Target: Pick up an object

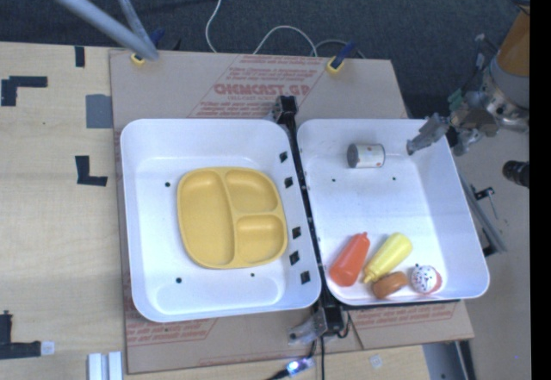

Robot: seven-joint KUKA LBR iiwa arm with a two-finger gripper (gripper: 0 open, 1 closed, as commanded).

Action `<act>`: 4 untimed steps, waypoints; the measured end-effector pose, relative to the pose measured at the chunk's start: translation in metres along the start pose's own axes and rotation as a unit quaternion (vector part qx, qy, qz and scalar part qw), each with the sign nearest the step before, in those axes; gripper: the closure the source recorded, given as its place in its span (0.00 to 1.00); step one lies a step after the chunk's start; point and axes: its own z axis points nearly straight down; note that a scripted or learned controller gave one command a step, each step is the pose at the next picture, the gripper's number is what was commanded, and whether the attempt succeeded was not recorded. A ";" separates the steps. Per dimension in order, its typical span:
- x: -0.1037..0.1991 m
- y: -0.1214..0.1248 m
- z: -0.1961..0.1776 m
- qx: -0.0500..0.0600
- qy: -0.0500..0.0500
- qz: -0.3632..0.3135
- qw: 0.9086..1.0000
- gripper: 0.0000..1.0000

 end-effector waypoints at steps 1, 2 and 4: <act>0.001 0.003 -0.007 -0.006 -0.002 -0.002 1.000 0.00; 0.007 -0.005 0.043 -0.004 -0.001 -0.002 1.000 0.00; 0.014 -0.009 0.157 -0.007 -0.003 -0.002 1.000 0.00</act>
